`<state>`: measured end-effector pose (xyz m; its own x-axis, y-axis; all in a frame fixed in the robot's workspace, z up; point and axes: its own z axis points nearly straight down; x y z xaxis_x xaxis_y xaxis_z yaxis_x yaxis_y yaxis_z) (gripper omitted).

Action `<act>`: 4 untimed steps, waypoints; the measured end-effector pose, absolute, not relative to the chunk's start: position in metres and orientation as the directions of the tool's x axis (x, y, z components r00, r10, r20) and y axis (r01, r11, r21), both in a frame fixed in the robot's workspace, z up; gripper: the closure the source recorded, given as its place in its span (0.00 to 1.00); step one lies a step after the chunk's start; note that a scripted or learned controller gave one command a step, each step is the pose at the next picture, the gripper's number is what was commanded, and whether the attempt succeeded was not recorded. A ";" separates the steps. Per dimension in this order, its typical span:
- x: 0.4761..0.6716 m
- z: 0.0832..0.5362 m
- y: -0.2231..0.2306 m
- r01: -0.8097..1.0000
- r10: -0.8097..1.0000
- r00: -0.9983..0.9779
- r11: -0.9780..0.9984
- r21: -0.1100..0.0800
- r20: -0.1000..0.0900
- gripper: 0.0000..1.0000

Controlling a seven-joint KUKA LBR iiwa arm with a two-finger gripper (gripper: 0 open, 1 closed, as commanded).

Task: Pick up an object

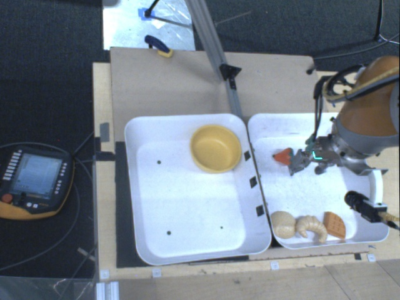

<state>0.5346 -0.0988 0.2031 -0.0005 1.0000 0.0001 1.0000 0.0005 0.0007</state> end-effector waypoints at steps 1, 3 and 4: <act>0.535 0.203 -0.099 1.000 1.000 -0.001 0.001 0.001 0.000 0.00; 0.534 0.113 -0.102 1.000 1.000 0.000 0.000 -0.003 0.001 0.00; 0.534 0.089 -0.102 1.000 1.000 0.000 0.000 -0.001 0.000 0.00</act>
<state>0.5341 -0.1016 0.0895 -0.0003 1.0000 0.0002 1.0000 0.0003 -0.0008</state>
